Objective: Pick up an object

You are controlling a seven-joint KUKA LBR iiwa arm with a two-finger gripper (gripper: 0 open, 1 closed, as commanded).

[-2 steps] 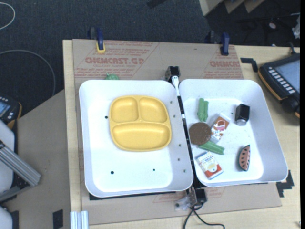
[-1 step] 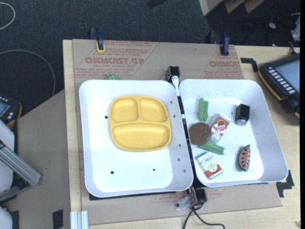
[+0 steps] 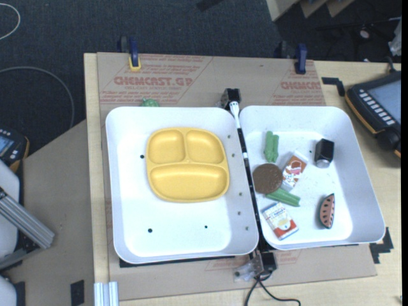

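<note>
Partly, the lower green piece [image 3: 284, 197] is covered by the brown disc [image 3: 268, 178], and the black object [image 3: 324, 152] near the right bin's [image 3: 357, 171] far-right corner cannot be identified. Open floor is left along that bin's right edge, above the watermelon slice [image 3: 326, 210]. A red-and-white carton [image 3: 294, 169] is seen touching the disc, a second carton [image 3: 280, 220] near the front edge. How open the gripper is, and where these things lie relative to it, cannot be told.
</note>
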